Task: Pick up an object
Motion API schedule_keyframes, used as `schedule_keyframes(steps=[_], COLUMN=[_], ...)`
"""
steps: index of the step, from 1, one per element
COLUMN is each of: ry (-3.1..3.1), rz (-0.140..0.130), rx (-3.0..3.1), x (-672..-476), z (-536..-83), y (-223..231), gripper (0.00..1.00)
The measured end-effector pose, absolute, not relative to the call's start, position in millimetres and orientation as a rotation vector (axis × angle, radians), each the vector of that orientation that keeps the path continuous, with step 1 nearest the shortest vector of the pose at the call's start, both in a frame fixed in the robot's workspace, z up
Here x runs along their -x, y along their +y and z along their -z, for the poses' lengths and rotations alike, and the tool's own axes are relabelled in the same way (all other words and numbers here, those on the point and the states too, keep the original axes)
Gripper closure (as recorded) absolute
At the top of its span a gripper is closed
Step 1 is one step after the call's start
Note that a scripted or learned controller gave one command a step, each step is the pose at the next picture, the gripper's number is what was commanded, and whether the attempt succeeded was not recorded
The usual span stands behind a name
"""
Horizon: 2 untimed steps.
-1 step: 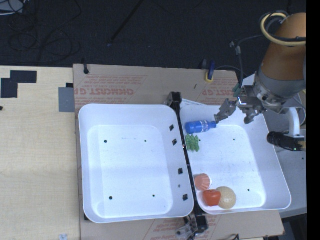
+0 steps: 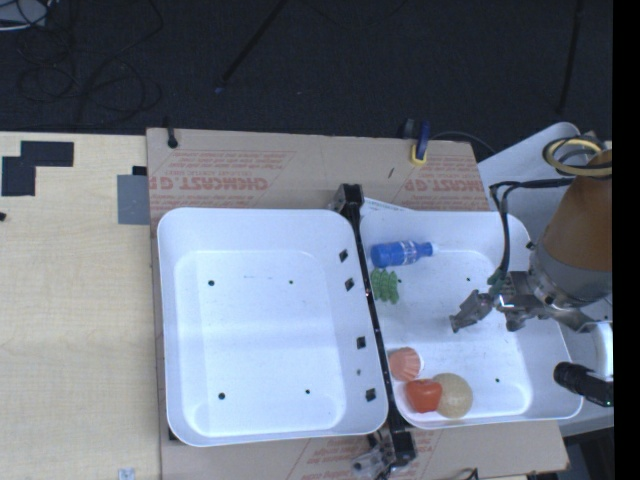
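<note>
Hovering over the right bin (image 2: 520,230), the gripper (image 2: 478,310) is hanging splayed and grasping nothing; the blue bottle (image 2: 401,253), green toy (image 2: 385,286) and rounded pieces (image 2: 430,388) are lying untouched, so picking remains.

White bins: you have two, the left bin (image 2: 262,328) and the right bin (image 2: 500,388), side by side.
Blue bottles: you see one (image 2: 401,253), far left in the right bin.
Green pieces: one (image 2: 385,286), just near of the bottle.
Rounded items: three clustered at the near left: pink (image 2: 404,362), red (image 2: 424,395), pale (image 2: 453,394).
Clips: one yellow-and-blue clip (image 2: 419,142) on the cardboard's far edge.
</note>
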<state>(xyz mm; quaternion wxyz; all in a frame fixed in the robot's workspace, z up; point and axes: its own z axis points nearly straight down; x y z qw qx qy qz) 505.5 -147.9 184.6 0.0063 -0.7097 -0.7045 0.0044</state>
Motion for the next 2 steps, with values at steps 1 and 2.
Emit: schedule_keyframes(steps=[1, 2], ry=[-2.227, -2.213], rz=[0.003, -0.006], rx=[2.223, 2.223], x=[-581.8, -545.9], z=[-242.0, -197.1], y=[-159.5, -216.0], gripper=[0.0, 0.0])
